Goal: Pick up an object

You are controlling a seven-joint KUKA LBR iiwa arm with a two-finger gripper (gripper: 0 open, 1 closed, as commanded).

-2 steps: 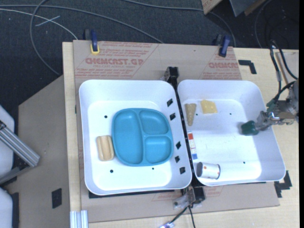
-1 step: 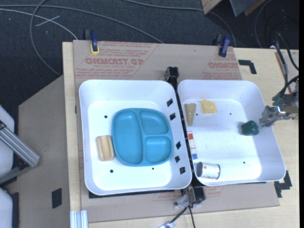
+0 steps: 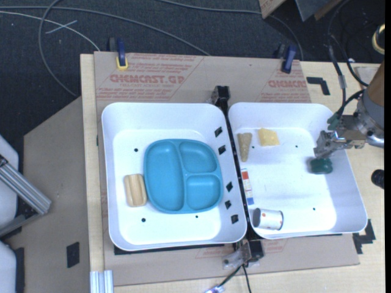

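With the hand (image 3: 324, 151) right above the green object (image 3: 320, 165), its grip unclear, a slightly off-centre closing could nudge it away.

I'm looking at a robotics lab test cell, not a home. The two white bins (image 3: 116, 182) sit on a cardboard sheet (image 3: 153, 75) printed with a maker's name, fastened by blue clamps (image 3: 121, 57) at its far edge. Loose cables (image 3: 67, 17) trail over dark carpet beyond that sheet, and aluminium framing (image 3: 21, 185) stands left of it.
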